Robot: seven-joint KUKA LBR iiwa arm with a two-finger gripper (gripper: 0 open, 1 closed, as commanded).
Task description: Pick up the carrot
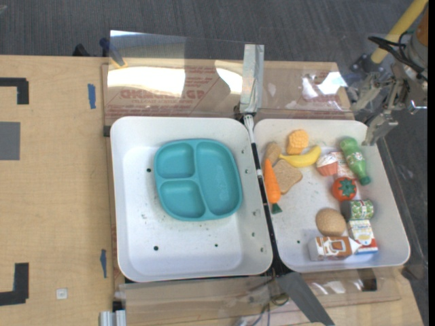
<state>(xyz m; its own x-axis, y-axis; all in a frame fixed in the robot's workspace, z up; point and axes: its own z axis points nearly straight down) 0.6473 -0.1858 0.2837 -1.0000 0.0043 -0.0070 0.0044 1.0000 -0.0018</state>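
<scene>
The carrot (271, 182) is orange with a green stem end pointing toward the front. It lies lengthwise along the left wall of the right bin (394, 212), beside a slice of bread (287, 176). My gripper (378, 124) hangs at the far right corner of that bin, well away from the carrot and above the bin's back rim. Nothing shows in its grasp.
A teal divided plate (198, 179) sits in the left bin (129, 202). The right bin also holds an orange (297, 141), a banana (303, 158), a green bottle (355, 158), a tomato (344, 189), a brown roll (331, 221) and small cartons (338, 248).
</scene>
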